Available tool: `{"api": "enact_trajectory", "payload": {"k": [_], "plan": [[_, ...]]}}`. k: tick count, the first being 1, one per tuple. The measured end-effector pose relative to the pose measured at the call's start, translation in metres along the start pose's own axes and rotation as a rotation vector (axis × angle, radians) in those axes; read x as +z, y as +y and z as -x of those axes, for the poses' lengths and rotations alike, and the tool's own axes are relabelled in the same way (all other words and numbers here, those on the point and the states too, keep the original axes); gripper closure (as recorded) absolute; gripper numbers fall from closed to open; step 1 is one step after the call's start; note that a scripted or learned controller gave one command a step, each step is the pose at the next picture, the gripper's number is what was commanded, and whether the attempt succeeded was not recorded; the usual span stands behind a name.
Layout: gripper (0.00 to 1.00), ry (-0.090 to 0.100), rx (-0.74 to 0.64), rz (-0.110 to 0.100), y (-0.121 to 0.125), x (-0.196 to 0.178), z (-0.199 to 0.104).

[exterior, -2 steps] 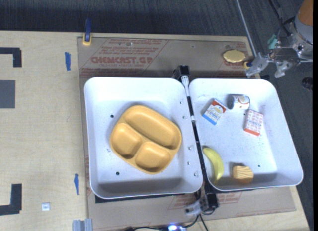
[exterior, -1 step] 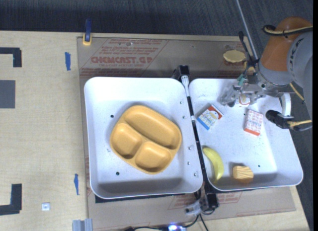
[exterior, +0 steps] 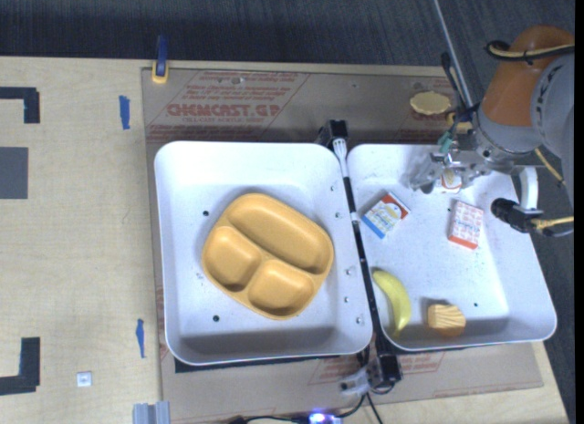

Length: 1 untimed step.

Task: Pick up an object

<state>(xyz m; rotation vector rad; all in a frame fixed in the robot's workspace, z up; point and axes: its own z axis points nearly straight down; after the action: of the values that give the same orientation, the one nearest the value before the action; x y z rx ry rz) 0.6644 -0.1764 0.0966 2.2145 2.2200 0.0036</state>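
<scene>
Nothing is being picked yet. Candidates are all sitting in the right bin point(exterior: 511, 322): small carton point(exterior: 384, 214), red-white packet point(exterior: 465, 224), banana point(exterior: 393, 297), bread piece point(exterior: 446, 318). The gripper point(exterior: 438, 169) is hovering over that bin's far edge, holding nothing you can see; whether it's spread or pressed together, can't tell. The left bin point(exterior: 182, 322) is carrying a yellow divided tray point(exterior: 265, 254). Nothing is blocking the packet.

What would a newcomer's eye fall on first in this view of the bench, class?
Most likely the big yellow compartment tray lying upside down in the left bin. Next comes the arm's orange band at the upper right, with the gripper over the right bin's far edge. That bin holds a banana, two small packets and a tan piece of food.
</scene>
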Motion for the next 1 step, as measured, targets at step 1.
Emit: {"api": "enact_trajectory", "payload": {"k": [1], "plan": [[1.0, 0.004, 0.001, -0.004, 0.0036, -0.0893, -0.1332]]}}
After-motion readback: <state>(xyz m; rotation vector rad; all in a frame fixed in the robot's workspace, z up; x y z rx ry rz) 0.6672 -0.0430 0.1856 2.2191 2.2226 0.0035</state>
